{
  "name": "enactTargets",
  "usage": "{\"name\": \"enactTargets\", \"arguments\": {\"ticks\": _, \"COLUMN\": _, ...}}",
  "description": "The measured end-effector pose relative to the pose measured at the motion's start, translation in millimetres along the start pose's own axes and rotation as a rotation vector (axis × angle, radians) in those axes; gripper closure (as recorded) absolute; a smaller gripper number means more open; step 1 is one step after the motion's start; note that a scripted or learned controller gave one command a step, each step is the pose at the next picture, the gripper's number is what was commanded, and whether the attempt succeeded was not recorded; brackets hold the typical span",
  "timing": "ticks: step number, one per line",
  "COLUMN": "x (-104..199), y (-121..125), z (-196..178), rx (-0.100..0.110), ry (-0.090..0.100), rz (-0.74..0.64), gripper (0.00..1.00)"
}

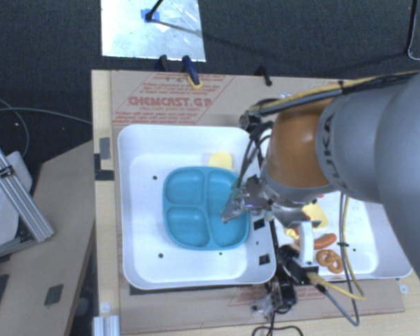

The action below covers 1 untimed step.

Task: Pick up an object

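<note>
One object sits right under my gripper (pixel 232 212): the blue plastic divided tray (pixel 204 207) lying flat in the left white bin (pixel 143 187). From the fingertips, the tray's body spreads away toward the far side of that bin, and the tips hang over its near edge, by the right-hand compartments. I can't tell whether the tips touch it, or how far apart they stand; nothing shows between them. A small yellow piece (pixel 220 160) lies beyond the tray's far corner. Behind the wrist, in the right white bin (pixel 378 257), lie a pretzel-shaped toy (pixel 329 260) and a reddish sausage-shaped toy (pixel 323 241). I judge the tray's rim the nearest grasp.
</note>
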State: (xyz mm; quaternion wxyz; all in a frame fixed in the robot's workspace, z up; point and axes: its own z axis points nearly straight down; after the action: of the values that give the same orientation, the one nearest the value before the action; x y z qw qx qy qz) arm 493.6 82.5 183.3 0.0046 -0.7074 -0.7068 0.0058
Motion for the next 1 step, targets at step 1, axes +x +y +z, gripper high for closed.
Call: {"name": "enactTargets", "arguments": {"ticks": 1, "x": 1.2, "y": 4.5, "z": -16.7, "rx": -0.017, "ry": 0.003, "rz": -0.003, "gripper": 1.00}}
